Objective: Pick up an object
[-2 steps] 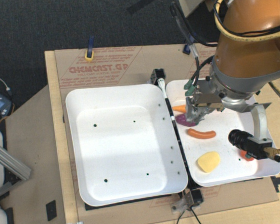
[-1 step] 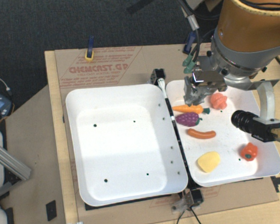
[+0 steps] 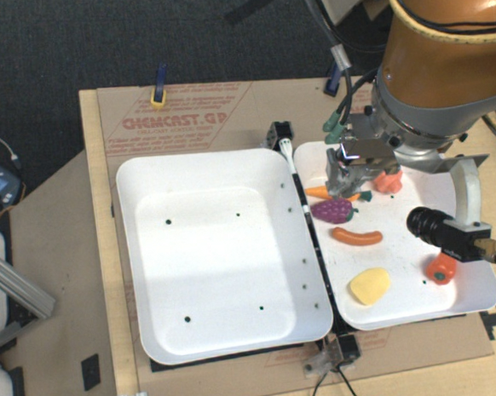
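Note:
My gripper [image 3: 346,183] hangs low over the far left part of the right bin [image 3: 473,290]. Directly below and in front of it lies a purple grape bunch [image 3: 332,211]. An orange carrot [image 3: 318,192] lies just left of the gripper by the bin's left wall. A salmon-pink piece [image 3: 389,182] sits right of the gripper, and a small green bit [image 3: 365,196] shows beside it. Whether the gripper touches any of them I cannot tell. Nearer the front lie an orange-red sausage [image 3: 357,237], a yellow lump [image 3: 370,286] and a red-orange fruit [image 3: 442,269].
The left bin [image 3: 136,244] stands beside the right one, their walls meeting along a black divider [image 3: 305,222]. Both rest on a cardboard sheet [image 3: 181,113] held by a blue clamp [image 3: 160,87] at the back. The arm's bulk covers the right bin's far corner.

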Tool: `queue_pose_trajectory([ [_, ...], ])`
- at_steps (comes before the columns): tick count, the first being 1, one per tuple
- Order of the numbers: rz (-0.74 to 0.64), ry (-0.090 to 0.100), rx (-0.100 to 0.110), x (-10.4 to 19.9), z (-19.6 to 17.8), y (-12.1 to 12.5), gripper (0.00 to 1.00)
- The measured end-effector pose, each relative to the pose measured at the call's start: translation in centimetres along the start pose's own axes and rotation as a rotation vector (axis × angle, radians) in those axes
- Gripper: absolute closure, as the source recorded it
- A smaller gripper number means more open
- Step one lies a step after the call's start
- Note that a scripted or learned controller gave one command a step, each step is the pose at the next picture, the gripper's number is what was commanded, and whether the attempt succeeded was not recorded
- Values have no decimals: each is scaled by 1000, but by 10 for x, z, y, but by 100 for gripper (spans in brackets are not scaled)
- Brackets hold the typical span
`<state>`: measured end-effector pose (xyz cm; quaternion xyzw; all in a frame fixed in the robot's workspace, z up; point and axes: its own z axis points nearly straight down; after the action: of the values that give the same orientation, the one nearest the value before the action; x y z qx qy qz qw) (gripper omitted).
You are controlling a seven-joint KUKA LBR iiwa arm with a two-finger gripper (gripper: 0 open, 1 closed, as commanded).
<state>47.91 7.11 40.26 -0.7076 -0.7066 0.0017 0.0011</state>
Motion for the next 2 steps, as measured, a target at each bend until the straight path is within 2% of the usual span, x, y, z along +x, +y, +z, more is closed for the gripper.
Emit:
queue_pose_trajectory([
  [1,-1,0,1,5,27,0,100],
  [2,15,-5,-10,-137,-2,0,100],
])
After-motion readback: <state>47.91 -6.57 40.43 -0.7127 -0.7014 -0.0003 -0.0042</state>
